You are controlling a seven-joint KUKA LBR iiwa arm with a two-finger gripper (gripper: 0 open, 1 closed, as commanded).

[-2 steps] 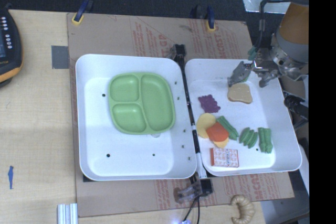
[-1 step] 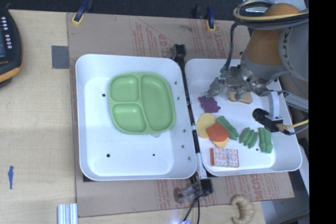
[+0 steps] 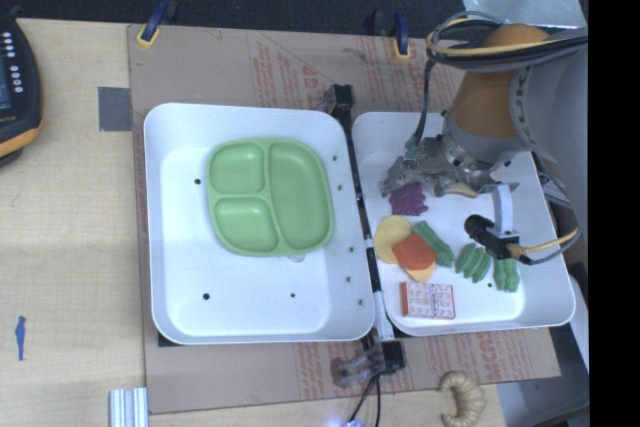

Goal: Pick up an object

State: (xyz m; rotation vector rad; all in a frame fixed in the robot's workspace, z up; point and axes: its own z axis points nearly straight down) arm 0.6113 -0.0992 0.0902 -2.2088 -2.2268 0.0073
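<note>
Tool (image 3: 412,171) is down in the far part of the right bin (image 3: 545,305), right above a purple toy (image 3: 408,200) with a lumpy outline. Can't tell if it's grabbing anything; the arm (image 3: 490,105) hides most of it. Near side of that toy sits a yellow piece (image 3: 390,232), a red piece (image 3: 416,255), green veggies (image 3: 487,265) and a patterned card (image 3: 427,299). Left bin (image 3: 175,215) has a green divided plate (image 3: 270,195).

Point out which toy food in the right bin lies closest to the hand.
The purple piece, just below the hand; the yellow, red and green pieces lie farther toward the bin's near side.
</note>
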